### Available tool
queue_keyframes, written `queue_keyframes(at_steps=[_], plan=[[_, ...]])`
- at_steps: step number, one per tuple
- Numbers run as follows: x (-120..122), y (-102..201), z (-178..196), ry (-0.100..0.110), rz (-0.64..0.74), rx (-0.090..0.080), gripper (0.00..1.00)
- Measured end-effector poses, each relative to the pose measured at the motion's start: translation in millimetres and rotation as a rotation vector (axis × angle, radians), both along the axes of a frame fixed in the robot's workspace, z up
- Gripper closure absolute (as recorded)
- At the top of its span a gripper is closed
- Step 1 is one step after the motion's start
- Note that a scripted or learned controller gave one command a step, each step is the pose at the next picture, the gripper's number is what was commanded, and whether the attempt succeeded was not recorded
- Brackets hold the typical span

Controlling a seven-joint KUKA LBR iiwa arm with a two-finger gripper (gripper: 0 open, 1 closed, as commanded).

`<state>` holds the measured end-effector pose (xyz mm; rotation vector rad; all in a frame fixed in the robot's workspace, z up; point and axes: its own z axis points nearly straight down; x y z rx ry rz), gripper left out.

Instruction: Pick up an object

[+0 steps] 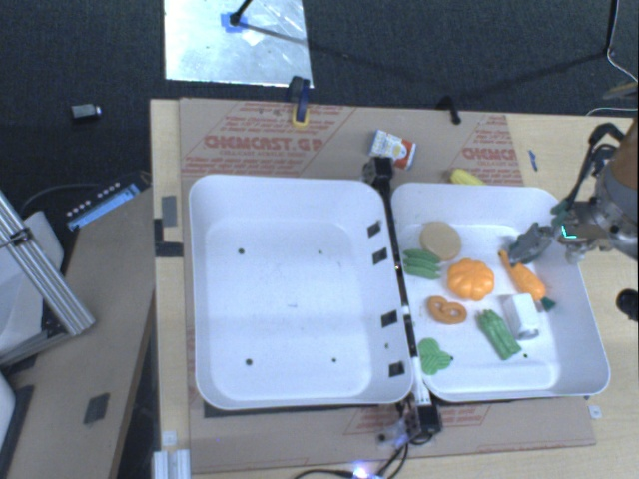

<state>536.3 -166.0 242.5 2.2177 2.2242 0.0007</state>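
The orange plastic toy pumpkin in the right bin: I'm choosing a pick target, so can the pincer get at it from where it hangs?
Probably yes. The orange plastic toy pumpkin lies uncovered with nothing stacked on it, and the pincer hovers just to its right.

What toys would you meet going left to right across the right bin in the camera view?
Green leafy toy → pretzel → orange pumpkin → green stalk → carrot, by the gripper.
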Motion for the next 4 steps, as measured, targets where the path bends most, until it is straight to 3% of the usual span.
queue_keyframes(at_steps=[1, 2, 3, 4], plan=[[0, 48, -107, 0.007, 0.005, 0.004, 0.00], [30, 82, -161, 0.003, 0.005, 0.002, 0.00], [-26, 83, -157, 0.006, -0.003, 0.002, 0.00], [-23, 83, -146, -0.002, 0.000, 0.000, 1.00]])
